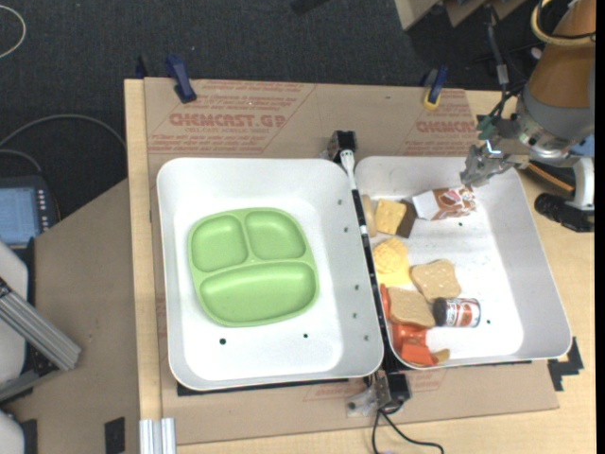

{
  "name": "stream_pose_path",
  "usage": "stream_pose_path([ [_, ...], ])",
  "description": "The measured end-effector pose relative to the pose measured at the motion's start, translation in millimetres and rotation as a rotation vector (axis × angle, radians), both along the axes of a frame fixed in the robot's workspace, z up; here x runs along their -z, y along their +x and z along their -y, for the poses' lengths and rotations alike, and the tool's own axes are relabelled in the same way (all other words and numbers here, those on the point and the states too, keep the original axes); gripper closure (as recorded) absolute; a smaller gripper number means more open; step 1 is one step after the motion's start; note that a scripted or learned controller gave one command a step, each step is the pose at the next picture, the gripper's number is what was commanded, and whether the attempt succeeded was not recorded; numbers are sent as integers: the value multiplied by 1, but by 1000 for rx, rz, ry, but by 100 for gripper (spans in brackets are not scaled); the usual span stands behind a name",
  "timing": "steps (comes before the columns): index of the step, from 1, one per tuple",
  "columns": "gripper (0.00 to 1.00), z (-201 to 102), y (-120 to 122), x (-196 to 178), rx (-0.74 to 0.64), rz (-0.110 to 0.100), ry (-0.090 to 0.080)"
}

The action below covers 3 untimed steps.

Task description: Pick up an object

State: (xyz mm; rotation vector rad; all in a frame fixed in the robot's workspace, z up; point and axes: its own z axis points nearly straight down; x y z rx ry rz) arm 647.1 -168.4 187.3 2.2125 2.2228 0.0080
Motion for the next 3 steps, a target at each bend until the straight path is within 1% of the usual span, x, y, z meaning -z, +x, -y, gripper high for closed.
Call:
stream_pose_path([
  [1, 100, -26, -22, 3, 2, -10, 2],
  [2, 100, -14, -42, 21, 6, -12, 1],
  [3, 100, -14, -40, 9, 5, -5, -1],
])
